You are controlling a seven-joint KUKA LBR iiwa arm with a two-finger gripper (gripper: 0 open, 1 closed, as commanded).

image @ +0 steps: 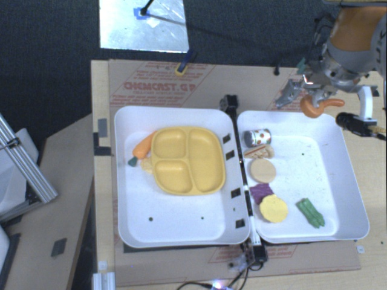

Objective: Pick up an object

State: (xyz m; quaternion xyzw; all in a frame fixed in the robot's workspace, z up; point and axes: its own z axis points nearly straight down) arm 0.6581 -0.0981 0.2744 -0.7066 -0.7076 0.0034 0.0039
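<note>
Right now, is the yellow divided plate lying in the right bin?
No. The yellow divided plate lies in the left bin, beside a toy carrot.

Left bin (124, 180): a yellow divided plate (184, 161) occupies the centre. A toy carrot (143, 145) lies against the plate's left edge. Open floor lies in front of the plate and along the left wall.

Right bin (347, 180): objects cluster along the left side, beside the divider. From back to front: a small can (257, 138), a tan disc (263, 171), a purple piece (260, 191), a yellow disc (274, 209). A green vegetable (310, 212) lies near the front, apart from them. The centre and right portion of the floor are open.
</note>
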